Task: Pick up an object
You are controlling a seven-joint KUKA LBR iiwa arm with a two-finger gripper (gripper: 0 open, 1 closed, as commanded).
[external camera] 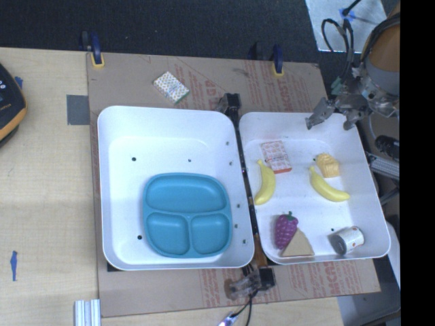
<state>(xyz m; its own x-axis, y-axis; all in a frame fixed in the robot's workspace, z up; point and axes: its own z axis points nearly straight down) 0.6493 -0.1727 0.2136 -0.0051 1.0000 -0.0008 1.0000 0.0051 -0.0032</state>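
At the far rim of the right shallow white plastic bin [377,206], my grey two-finger metal gripper [334,117] hovers with its fingers spread apart, nothing between them. One dark fingertip points toward the camera's left, the other sits nearer the bin's right wall.

Key relation: everything pickable lies nearer the camera than my gripper. Closest candidate is the small yellow knobbly corn-like toy [327,164], just toward the camera from the gripper. Touching it or just beside it is the smooth yellow plastic banana [329,188], long axis slanting from the corn toward the bin's near right corner. My judgement: a short drop and pull toward the camera reaches this pair first.

Other items in the same bin:
- flat pink-and-white printed packet [276,156], near the far left of the bin, lying flat, probably hard to pinch.
- second yellow plastic banana [264,183], curved, long axis running roughly far-to-near along the bin's left wall.
- purple bumpy toy grape bunch [286,228] with a green stem, touching a tan wedge-shaped block [298,246] at the near edge.
- short silver-grey cylinder [347,240] lying on its side near the near right corner; likely rolls.

The left shallow white plastic bin [115,155] holds a smooth blue three-compartment plastic tray [186,213], well apart from my gripper. A small patterned square pad [170,86] sits on the brown cardboard [204,73] beyond that bin.

Nothing picked yet.
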